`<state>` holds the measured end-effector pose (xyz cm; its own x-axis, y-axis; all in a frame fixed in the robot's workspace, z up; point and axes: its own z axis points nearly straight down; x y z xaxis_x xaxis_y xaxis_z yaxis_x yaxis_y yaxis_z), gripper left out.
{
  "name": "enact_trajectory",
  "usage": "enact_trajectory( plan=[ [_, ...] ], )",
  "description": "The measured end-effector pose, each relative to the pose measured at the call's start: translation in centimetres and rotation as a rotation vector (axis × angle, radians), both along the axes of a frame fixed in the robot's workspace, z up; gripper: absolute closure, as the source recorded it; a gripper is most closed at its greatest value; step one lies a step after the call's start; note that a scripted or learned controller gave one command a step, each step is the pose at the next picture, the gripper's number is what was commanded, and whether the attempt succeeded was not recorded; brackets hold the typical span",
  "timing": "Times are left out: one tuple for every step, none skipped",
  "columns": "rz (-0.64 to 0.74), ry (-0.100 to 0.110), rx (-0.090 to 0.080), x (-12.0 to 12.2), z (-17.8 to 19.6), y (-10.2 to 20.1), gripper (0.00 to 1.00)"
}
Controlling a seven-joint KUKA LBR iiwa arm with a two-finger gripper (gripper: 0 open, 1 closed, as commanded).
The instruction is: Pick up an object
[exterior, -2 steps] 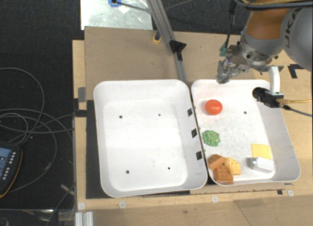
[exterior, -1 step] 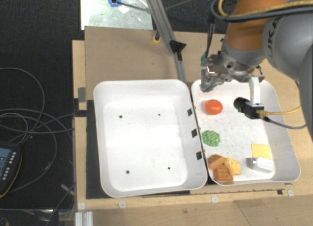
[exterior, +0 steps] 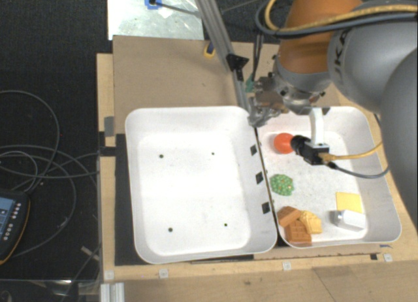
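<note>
Two shallow white plastic bins, the left bin and the right bin, sit side by side on a tan surface. A grey arm with an orange band reaches in from the right. Its end effector hangs over the right bin's far left corner. Whether it is open or closed cannot be told, and no object shows in its grasp. The right bin holds a small red-orange ball near the end effector, a green knobbly disc, what may be orange-brown waffle pieces, a yellow block and a small silver-white item.
</note>
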<state>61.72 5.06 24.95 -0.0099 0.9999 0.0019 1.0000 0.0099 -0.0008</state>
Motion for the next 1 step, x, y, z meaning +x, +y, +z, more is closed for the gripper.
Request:
enact_trajectory(
  plan=[
    [0.0,0.002,0.0,-0.55,-2.45,4.87,1.0]
  ],
)
